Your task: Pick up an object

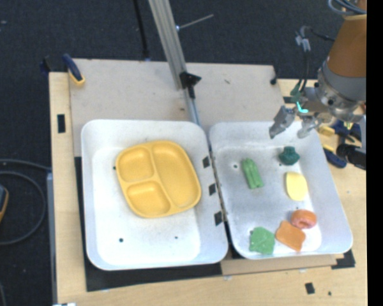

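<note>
- End effector (292,127) at upper right of frame, over the top edge of the right bin (335,193); fingers (278,125) spread wide, nothing between them.
- In the right bin: green block (251,173) left of centre; dark green piece (288,155) just below the end effector; yellow piece (296,186) beneath that.
- At the bin's lower edge: green lump (262,241), orange block (290,235), red-orange piece (303,218), close together.
- Left bin (102,234) bearing a yellow tray (158,178) of three compartments.
- Both bins on the desk (115,88).
</note>
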Robot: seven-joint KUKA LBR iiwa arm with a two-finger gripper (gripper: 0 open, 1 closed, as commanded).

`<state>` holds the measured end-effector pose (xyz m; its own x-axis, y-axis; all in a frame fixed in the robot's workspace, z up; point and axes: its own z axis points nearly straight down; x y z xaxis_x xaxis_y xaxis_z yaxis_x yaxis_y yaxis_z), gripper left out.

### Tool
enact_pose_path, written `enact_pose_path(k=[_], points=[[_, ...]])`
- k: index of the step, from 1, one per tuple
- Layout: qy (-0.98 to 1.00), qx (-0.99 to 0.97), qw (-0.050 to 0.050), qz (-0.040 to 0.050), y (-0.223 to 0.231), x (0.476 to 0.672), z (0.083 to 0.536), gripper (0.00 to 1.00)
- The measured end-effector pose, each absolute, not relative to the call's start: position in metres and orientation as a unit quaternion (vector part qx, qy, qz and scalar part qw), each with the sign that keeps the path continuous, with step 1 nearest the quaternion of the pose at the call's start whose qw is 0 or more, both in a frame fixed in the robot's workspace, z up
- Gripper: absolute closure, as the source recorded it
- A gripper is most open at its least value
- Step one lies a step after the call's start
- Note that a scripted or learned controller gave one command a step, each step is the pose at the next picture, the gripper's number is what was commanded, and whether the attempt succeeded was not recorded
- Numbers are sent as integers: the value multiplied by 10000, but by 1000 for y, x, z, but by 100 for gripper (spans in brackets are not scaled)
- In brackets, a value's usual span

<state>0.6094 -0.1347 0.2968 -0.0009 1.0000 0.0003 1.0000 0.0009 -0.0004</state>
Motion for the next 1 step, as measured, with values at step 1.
enact_pose_path(k=[1], points=[[-7075, -7067, -7, -7, -135, 610, 298, 0]])
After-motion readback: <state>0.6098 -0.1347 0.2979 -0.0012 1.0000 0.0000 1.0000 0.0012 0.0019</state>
